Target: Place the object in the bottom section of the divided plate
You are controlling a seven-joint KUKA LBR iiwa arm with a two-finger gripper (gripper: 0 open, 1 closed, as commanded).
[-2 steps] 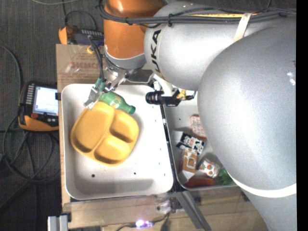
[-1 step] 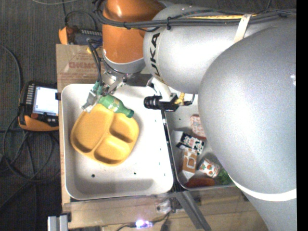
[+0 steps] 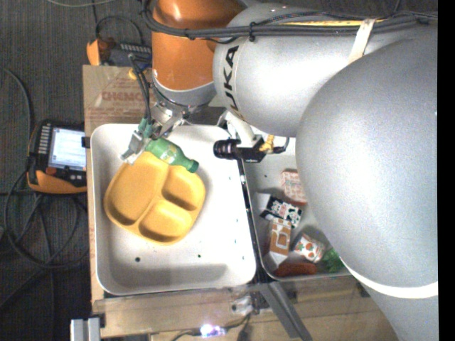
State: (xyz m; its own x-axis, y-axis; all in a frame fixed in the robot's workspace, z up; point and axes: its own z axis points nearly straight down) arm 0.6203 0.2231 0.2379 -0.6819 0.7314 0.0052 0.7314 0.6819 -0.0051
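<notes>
A yellow divided plate lies in the left white bin, with one large section at its upper left and two smaller ones at its right and lower side. A green bottle lies tilted over the plate's upper rim, its cap pointing down and right. My gripper comes down from the orange-banded wrist at the plate's top edge and is shut on the bottle's base end. The bottle's underside is hidden, so whether it touches the plate is unclear.
The right bin holds several small packets and food items, among them a black-and-white box and a red item. The grey arm covers most of that bin. A cardboard sheet lies behind the left bin.
</notes>
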